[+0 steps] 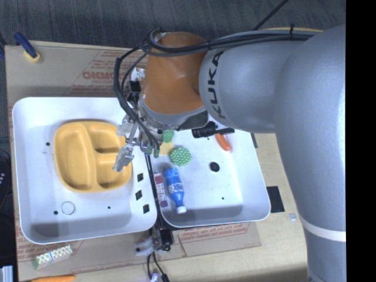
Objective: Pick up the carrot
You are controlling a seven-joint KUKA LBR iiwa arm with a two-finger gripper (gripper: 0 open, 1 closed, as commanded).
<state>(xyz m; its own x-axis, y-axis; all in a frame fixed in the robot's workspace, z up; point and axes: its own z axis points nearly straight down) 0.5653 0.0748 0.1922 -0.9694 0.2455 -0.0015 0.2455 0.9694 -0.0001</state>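
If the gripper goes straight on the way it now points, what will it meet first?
Probably the yellow tray in the left bin: the gripper points down over its right rim, depth unclear. The carrot lies in the right bin.

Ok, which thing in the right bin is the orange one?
The carrot, lying just beside the arm; the ball is green and the bottle blue.

My arm (282,63): thick, grey, reaches in from right, fills upper right of view, KUKA lettering on side. Bends down toward centre. Orange band (170,75) above wrist faces camera; black cables (122,81) loop round it on view's left. Claw (136,145) sits below band, pointing down and left, low. I cannot make out its state from this angle.
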